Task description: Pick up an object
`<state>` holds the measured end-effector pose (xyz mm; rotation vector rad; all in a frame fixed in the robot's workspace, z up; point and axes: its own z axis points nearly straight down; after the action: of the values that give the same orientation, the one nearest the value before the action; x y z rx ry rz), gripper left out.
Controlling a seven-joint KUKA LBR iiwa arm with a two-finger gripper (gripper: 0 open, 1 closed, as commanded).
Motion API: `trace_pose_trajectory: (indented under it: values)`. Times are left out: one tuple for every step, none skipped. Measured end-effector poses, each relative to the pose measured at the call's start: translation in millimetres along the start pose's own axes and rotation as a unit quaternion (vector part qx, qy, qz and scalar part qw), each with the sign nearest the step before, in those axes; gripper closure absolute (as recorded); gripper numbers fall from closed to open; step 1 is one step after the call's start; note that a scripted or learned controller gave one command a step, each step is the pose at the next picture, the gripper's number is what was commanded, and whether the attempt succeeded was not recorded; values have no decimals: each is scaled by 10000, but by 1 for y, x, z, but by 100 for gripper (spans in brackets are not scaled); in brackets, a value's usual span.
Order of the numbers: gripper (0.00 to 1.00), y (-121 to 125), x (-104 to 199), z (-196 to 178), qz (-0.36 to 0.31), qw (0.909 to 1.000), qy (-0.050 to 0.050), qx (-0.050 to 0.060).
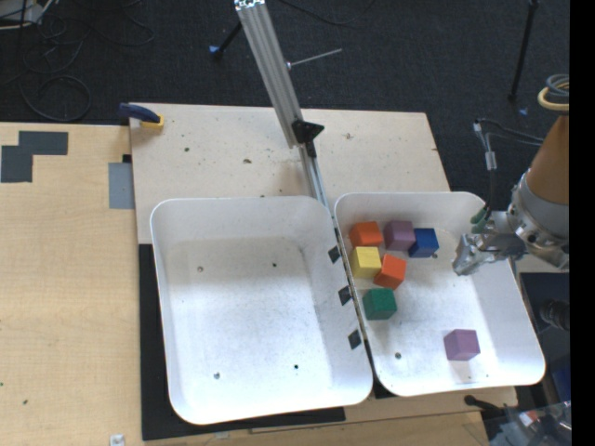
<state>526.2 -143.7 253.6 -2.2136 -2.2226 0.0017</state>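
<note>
Pincer over the right bin, cluster of blocks to its left

Working left to right from the divider between the bins: the left bin [242, 370] lay on the counter [232, 151] beyond it, and just right of it, in the right bin [521, 365], I saw a tight cluster: orange block [365, 233], yellow block [366, 259], green block [379, 303], a second orange block [391, 269], purple block [400, 234] and blue block [425, 242]. Farther right, a lone purple cube [461, 344] sat apart near the front wall. The pincer [465, 256] hung right of the cluster, the blue block nearest, directly to its left. I could not tell how wide it stood; I saw nothing between its tips. The blocks are cubes, so I judged no long axis mattered.
</note>
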Motion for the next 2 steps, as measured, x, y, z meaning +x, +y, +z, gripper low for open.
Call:
trace_pose_trajectory:
  values:
    - [100,23,54,13,-4,10000,3,1]
    - [100,38,109,18,-2,10000,-1,-5]
